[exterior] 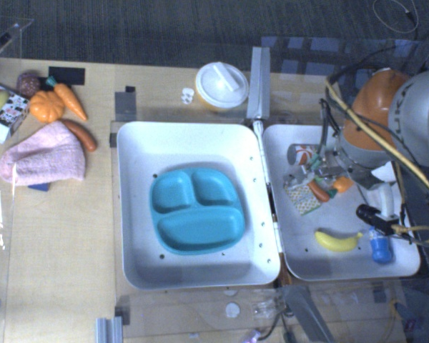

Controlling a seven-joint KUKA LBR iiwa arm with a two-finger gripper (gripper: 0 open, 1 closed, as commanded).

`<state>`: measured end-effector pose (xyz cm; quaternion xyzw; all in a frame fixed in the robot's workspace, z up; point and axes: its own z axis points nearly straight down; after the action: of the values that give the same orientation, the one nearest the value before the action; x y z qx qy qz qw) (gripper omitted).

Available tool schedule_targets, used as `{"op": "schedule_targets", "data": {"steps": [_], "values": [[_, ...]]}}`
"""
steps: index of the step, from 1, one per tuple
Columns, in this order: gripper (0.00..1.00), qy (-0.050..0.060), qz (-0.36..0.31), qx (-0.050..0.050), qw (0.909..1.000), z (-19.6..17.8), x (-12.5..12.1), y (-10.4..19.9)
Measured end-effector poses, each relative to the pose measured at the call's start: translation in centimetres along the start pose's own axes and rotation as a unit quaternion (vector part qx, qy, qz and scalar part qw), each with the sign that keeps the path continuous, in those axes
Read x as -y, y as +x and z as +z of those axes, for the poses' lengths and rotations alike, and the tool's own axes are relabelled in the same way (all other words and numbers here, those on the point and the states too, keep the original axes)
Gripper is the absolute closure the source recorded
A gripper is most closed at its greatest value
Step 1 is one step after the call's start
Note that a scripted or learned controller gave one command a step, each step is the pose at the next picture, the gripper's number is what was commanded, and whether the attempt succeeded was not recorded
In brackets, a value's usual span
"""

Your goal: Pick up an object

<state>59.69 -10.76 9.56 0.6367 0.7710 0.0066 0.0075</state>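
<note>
Several small objects lie in the right bin (415,263), any of which could serve the task: a yellow banana (336,241) near the front, a blue bottle-like item (380,249) just beside it to the right, a patterned packet (302,197), a can (300,153) lying on its side toward the back, and an orange piece (319,190) among green bits in the middle. The pincer (327,171) hangs low over that middle cluster, next to the orange piece and the can, which suggests the program is aiming at the densest heap, where a blind grab has the best odds. I cannot tell how the pincer stands, nor whether anything is caught in it; cables and the grey wrist crowd the spot.

The left bin (129,213) holds a blue divided plate (198,209), set flat in its middle, well apart from the arm (407,120).

Beyond the bins, the pale wooden worktop (57,249) carries spare props at its far left: a pink cloth (43,157), a toy carrot (71,100), a small orange pumpkin (46,106) and a sausage-like piece (81,134), kept out of reach. A white lidded bowl (222,84) sits behind the bins. Dark carpet (164,13) runs along the back.
</note>
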Motion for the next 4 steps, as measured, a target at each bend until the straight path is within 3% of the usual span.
{"op": "schedule_targets", "data": {"steps": [1,2,3,4], "values": [[0.0,-0.006,-0.035,0.003,0.9994,-0.2,1.5,0.6],[0.0,-0.006,-0.014,0.003,0.9999,-0.1,3.9,1.8],[1.0,-0.012,-0.014,0.006,0.9998,-1.7,3.5,1.7],[1.0,0.008,0.088,0.0,0.9961,-7.9,-0.5,-0.7]]}}
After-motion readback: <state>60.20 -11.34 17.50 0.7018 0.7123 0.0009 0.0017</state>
